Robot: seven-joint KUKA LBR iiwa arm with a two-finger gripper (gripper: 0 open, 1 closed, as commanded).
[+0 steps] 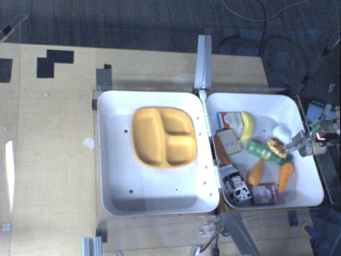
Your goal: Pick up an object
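At bench's right edge, gripper poised over right bin, finger spread impossible to tell. Beneath, jumbled toys: two carrots, green bottle, small cartons. Left bin bearing yellow divided tray.

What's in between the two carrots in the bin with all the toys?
Bare white bin floor lies between the left carrot and the right carrot, as the camera view shows. They lie apart, with the green bottle just above the gap.
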